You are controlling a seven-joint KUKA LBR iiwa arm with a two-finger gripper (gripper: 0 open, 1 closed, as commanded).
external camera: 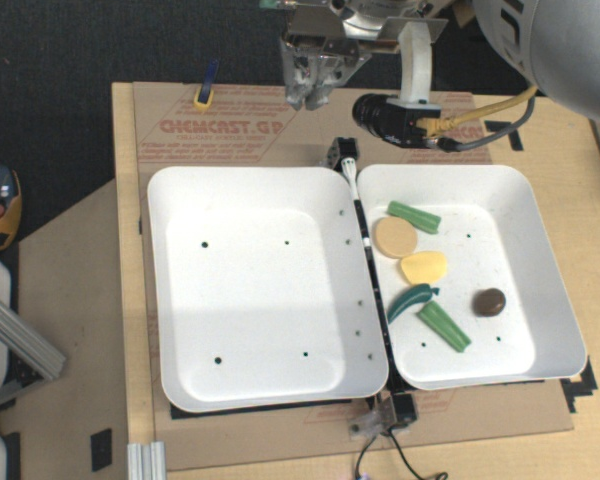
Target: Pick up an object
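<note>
The metal two-finger gripper point(310, 90) hangs above the brown cardboard sheet point(230, 126), beyond the right-hand shallow white bin point(552, 298). That bin holds a tan round disc point(395, 238) by a yellow oval piece point(423, 266).

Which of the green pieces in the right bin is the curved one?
The dark teal piece, just below the yellow piece. The other two green pieces are straight and lighter.
</note>
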